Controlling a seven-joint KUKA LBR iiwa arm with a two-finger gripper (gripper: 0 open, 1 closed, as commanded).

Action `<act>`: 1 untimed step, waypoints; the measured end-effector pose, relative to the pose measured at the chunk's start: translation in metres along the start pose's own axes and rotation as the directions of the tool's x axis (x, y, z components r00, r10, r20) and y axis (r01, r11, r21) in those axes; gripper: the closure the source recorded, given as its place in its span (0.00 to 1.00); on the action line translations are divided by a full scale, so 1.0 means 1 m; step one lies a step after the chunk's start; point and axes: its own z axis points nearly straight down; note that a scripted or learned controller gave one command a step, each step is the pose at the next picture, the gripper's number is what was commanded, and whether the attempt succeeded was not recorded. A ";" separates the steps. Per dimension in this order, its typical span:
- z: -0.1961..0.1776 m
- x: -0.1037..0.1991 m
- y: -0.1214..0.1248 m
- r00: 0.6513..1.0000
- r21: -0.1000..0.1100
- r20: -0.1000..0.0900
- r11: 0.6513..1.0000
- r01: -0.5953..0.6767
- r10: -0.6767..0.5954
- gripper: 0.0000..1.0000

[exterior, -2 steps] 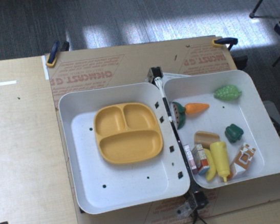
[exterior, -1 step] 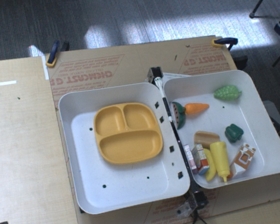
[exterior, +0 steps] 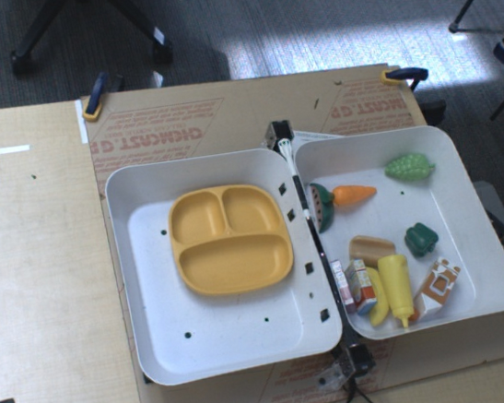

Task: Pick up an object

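- Plainly, every loose candidate lies in the right bin (exterior: 473,211), the bin nearer the side the arm reaches in from. The left bin (exterior: 143,286) bears a yellow divided plate (exterior: 231,238), flat and wide, a poor thing to pinch.
- Whether the gripper is open or closed I cannot tell.
- Towards the far right corner, a knobbly green toy (exterior: 408,165) sits well apart from everything else, with bare floor around it. I judge it the easiest target for a descent from above.
- An orange carrot (exterior: 353,195) lies with its long axis across the bin, tip pointing right. Its stalk end touches a watermelon slice (exterior: 320,205) that leans at the shared wall, so a grasp there should close across the carrot's width, near its free tip.
- Near the bin's middle, a dark green pepper (exterior: 421,237) stands alone, just beside nothing.
- A yellow bottle (exterior: 396,287) lies along the near-to-far line, packed against a banana (exterior: 377,307), a small carton (exterior: 361,285), a brown bun (exterior: 372,246) and an orange-and-white box (exterior: 438,283). That cluster probably leaves too little room either side for a clean pinch.
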 end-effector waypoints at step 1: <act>-0.009 0.000 0.001 1.000 -0.001 0.002 1.000 0.004 -0.004 1.00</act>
